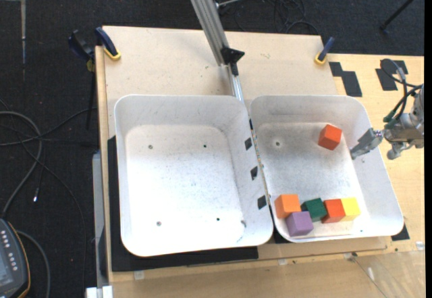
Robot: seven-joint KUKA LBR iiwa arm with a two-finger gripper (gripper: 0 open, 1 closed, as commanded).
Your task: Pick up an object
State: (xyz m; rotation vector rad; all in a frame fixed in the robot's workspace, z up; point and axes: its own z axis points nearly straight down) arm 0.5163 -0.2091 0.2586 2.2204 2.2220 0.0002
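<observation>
An orange cube, matte and tilted on an edge, sits alone at about 1 o'clock in the right bin. The claw hangs over that bin's 3 o'clock rim, just beside the cube, holding nothing (how far open, I cannot tell). Five more blocks cluster at 6 o'clock.

Reaching in at three o'clock, gripper pointing toward nine, wrist level and low near the frame's edge.
</observation>
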